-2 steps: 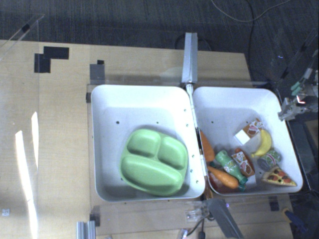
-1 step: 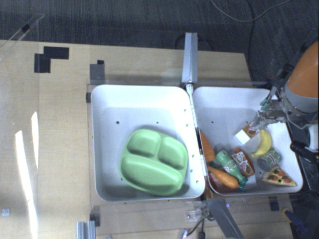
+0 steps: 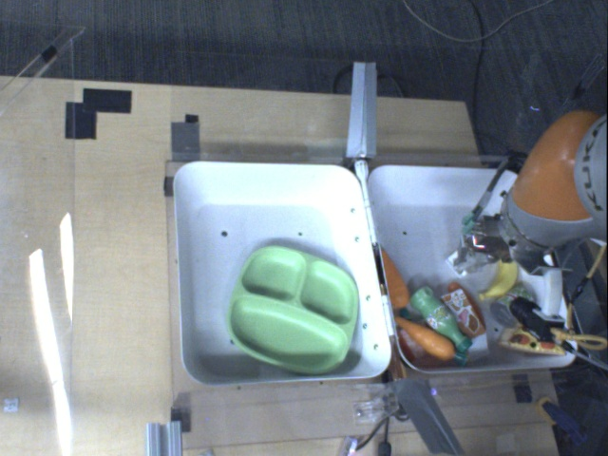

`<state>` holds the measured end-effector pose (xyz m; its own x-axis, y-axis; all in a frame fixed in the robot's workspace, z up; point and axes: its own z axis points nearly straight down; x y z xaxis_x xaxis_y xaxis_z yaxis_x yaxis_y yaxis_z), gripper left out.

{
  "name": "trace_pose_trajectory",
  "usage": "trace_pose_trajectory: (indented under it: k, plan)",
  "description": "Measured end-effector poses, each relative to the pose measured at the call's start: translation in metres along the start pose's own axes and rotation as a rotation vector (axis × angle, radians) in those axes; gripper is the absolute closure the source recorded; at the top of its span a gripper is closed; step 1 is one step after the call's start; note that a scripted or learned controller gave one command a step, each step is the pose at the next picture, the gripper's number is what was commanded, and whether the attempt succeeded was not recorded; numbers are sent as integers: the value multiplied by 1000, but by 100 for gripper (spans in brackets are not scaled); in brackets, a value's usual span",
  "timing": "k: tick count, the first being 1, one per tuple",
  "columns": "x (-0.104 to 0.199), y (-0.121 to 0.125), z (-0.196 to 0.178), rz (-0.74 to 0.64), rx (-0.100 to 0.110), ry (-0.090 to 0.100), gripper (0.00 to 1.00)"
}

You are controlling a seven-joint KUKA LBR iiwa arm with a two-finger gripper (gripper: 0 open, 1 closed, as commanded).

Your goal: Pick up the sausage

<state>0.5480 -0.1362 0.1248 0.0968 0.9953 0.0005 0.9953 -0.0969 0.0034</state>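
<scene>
Over the right bin [image 3: 418, 202], I see my hand [image 3: 478, 251] above the sausage [image 3: 463, 309] beside the banana [image 3: 502, 279]; its grip I cannot tell.

We see a green divided plate [image 3: 294, 309] in the left bin [image 3: 195, 255], a carrot [image 3: 427, 341], a green bottle [image 3: 436, 309] and a banana [image 3: 501, 280] right of that plate.
</scene>
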Motion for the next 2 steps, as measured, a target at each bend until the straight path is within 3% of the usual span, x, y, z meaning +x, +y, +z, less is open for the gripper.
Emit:
trace_pose_trajectory:
  k: [1,2]
  plan:
    - [0,0,0,0,0,0,0]
    - [-25,-33,18,86,-3,-1,0]
